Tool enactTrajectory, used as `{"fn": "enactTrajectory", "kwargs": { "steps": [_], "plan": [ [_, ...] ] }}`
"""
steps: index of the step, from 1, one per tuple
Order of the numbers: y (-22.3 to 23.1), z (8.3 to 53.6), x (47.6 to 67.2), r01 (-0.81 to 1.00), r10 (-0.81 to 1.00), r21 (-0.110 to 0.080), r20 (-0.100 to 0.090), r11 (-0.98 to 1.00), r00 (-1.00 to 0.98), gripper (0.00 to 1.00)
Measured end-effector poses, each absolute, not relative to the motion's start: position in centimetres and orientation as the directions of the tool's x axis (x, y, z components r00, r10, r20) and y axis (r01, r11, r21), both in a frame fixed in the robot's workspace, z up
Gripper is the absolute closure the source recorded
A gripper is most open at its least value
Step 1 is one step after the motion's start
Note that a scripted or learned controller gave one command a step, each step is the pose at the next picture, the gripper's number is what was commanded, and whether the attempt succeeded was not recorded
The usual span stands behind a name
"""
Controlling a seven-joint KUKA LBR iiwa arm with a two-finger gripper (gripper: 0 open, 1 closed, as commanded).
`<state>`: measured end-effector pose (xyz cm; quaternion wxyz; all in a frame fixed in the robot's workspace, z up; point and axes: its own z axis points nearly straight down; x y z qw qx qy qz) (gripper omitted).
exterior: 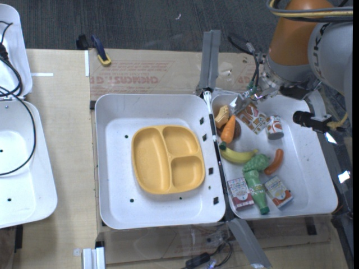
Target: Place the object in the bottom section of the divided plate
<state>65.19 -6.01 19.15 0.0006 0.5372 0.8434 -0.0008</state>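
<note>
Single arm is reaching in from the upper right of the frame; the hand is hovering over the upper left corner of the right bin. I cannot tell how the hand is set; nothing is visibly between its tips.

Task object is not yet picked, judging by the layout. Candidates are lying just below and left of the hand: a carrot with its long axis running near vertical in the frame, and a small printed packet touching or just beside the hand's tip. Which one is targeted, I cannot say.

The divided plate, yellow, is sitting mid-frame in the left bin, all sections bare. Its bottom section is lying well to the lower left of the hand, so the coming carry is likely running leftward and down the frame.

Count, right bin: one carrot, one banana, one sausage, one green bottle, one can, two small cartons.
</note>
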Motion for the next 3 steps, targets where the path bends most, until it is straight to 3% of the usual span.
{"fn": "enactTrajectory", "kwargs": {
  "steps": [1, 2, 3],
  "plan": [
    [1.3, 19.1, 60.0, 0.857, 0.857, -0.002, 0.000, 0.516, -0.516, 1.00],
    [11.5, 23.6, 61.2, 0.740, 0.740, 0.001, -0.002, 0.672, -0.672, 1.00],
    [21.9, 23.6, 58.8, 0.593, 0.593, -0.001, -0.001, 0.805, -0.805, 1.00]
  ]
}}
